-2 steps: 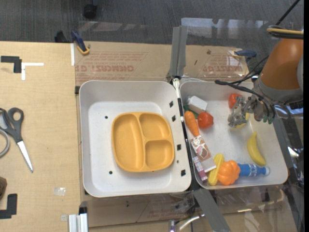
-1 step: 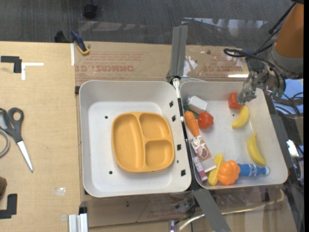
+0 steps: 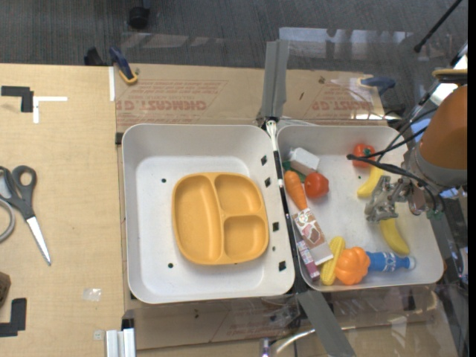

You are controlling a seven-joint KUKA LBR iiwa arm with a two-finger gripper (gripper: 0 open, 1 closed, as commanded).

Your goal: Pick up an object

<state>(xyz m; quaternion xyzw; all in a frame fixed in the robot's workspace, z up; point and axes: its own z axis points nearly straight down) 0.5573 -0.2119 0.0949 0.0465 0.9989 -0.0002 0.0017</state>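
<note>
The arm reaches in from the right over the right bin (image 3: 428,270), its gripper (image 3: 381,208) hanging just above a banana (image 3: 394,235). Whether the gripper is apart or together cannot be told. A good pick would centre on the banana's middle, clear of the nearby blue bottle (image 3: 390,261).

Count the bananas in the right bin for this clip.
2. One banana lies upper right, just left of the gripper; the other banana lies below the gripper, above the blue bottle. The arm may hide others.
</note>
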